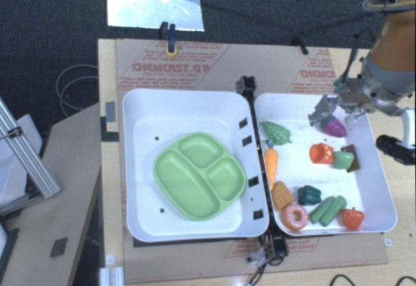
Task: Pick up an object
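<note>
I am reaching in from the right, my jaws (337, 111) hanging spread open and holding nothing, the purple toy (335, 127) lying just beneath them.

Arm (393, 51) cut off at right edge, purple toy (335, 127) partly hidden, perhaps grapes

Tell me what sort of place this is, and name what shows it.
Most likely a robotics lab bench set up for grasping trials. A grey arm reaches over two white bins; one bin holds a green tray, the other plastic toy food such as a carrot and a donut.
</note>
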Tool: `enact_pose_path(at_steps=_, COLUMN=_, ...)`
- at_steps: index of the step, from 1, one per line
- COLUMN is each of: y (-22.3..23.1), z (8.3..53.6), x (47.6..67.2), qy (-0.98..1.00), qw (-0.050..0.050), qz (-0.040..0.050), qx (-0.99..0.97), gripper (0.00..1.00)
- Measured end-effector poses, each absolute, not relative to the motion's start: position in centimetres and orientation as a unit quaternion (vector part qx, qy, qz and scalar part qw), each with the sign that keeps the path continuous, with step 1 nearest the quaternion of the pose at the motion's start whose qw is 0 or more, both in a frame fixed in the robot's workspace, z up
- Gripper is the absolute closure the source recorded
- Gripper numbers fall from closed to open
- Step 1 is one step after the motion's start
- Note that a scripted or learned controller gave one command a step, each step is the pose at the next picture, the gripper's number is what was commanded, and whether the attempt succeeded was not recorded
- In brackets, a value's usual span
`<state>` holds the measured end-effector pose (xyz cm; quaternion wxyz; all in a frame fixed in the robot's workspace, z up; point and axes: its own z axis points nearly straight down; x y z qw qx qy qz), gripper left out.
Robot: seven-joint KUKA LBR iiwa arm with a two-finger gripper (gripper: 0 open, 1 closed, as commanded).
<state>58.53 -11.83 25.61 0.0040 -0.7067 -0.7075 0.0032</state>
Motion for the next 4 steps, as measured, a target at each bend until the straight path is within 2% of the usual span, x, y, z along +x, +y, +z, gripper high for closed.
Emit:
enact_pose_path(at_steps=1, y=-11.8, z=26.3, x=58.7, qy=-0.708, qw=-0.001, qz=-0.0004, qx=-0.706, gripper=0.00)
enact_pose_path(at_steps=2, y=-11.9, z=22.1, x=58.8, qy=-0.708, qw=0.001, qz=0.0005, qx=-0.707, gripper=0.00)
enact_pose_path(at_steps=3, y=-11.7, z=15.9, x=58.4, qy=-0.707, qw=0.001, qz=0.0006, qx=-0.707, gripper=0.00)
enact_pose_path(at_steps=4, y=-11.7, z=11.6, x=59.0, qy=-0.708, qw=0.001, qz=0.0004, qx=-0.707, gripper=0.00)
